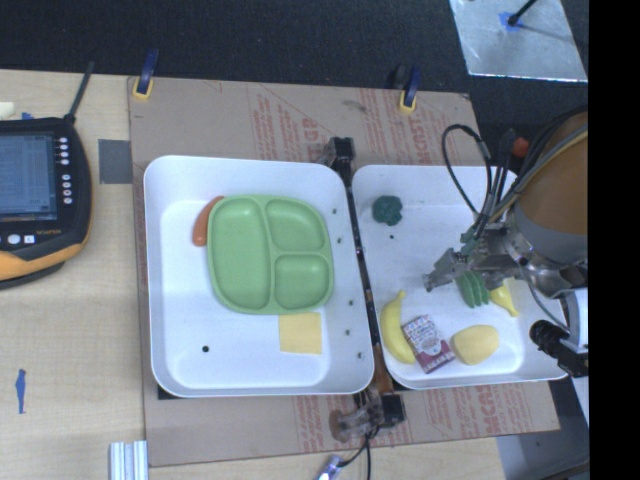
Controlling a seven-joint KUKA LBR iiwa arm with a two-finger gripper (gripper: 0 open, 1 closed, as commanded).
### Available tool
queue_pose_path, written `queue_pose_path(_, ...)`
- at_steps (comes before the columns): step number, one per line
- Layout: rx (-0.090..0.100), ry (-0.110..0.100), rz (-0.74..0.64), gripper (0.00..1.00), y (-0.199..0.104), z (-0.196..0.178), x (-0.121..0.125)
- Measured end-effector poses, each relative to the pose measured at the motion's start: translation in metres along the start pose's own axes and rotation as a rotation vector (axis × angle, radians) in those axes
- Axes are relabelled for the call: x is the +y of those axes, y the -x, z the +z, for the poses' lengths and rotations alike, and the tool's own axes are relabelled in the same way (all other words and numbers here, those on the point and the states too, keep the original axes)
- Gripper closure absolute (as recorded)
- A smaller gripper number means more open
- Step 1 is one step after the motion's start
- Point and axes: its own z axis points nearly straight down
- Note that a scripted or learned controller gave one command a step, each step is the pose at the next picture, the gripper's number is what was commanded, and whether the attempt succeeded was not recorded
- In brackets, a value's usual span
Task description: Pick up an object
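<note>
My gripper [447, 271] hangs low over the middle of the right bin [430, 183], reaching in from the right. A green ribbed object [470, 290] lies just under and beside it, and the view does not show whether the two touch. A small yellow piece [505, 299] sits right of that. Along the bin's front lie a banana [394, 329], a red and white packet [426, 343] and a yellow lumpy fruit [476, 343]. A dark green clump [387, 209] rests near the bin's back left corner.
The left bin [170, 348] holds a green divided plate [270, 254], an orange sausage [203, 222] tucked at the plate's left edge and a yellow square slice [301, 333]. Black cables [470, 173] loop over the right bin's back. A tablet [35, 193] lies far left.
</note>
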Motion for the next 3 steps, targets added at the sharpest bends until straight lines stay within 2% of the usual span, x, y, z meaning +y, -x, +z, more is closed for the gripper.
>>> queue_pose_path(1, -0.003, 0.002, 0.003, 0.00, 0.116, 0.041, 0.061)
queue_pose_path(2, -0.001, -0.001, -0.001, 0.00, 0.114, 0.121, 0.054)
queue_pose_path(3, -0.004, 0.003, -0.003, 1.00, 0.115, 0.108, 0.056)
